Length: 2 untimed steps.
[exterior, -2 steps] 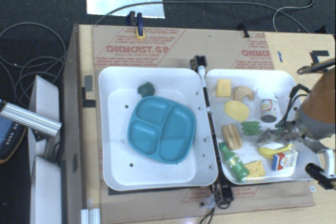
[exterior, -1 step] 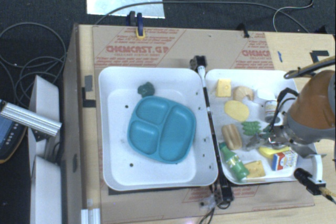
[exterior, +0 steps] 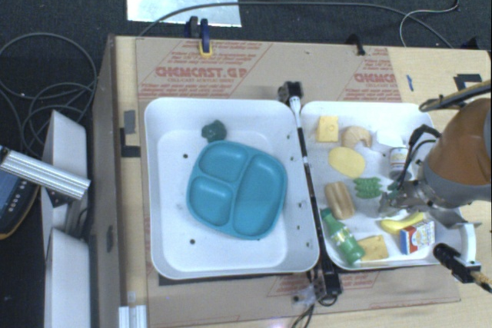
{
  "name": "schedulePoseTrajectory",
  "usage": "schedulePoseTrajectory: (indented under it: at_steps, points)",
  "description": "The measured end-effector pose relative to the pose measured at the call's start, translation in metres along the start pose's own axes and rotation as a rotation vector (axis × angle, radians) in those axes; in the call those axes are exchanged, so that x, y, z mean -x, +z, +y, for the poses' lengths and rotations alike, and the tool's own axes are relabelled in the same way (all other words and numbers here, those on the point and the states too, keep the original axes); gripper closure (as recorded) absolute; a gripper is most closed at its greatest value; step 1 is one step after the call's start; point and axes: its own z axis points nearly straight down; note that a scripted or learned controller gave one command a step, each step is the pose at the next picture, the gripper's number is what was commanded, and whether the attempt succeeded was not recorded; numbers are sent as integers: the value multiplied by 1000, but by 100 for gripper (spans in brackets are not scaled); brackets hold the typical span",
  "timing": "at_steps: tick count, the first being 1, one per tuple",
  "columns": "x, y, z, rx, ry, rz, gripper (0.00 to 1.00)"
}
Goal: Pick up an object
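Looking down from the fixed camera, we see two white bins on the table. The left bin (exterior: 165, 165) carries a blue divided plate (exterior: 237, 190) and a small dark green piece (exterior: 214, 131). The right bin (exterior: 361, 110) holds mixed toy food: a cheese wedge (exterior: 328, 128), a yellow lemon (exterior: 347, 161), a bread piece (exterior: 340, 200), a green bottle (exterior: 343, 240) and a banana (exterior: 403, 223). The pincer (exterior: 398, 196) hangs low just above the banana; we cannot tell its opening. We judge the banana light, stiff and smooth, best gripped across its middle.
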Motion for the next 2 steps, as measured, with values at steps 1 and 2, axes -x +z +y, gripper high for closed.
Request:
schedulePoseTrajectory:
  at_steps: [1, 2]
  points:
    - [0, -10, 1, 3, -1, -1, 100]
    - [0, -21, 2, 6, -2, -1, 100]
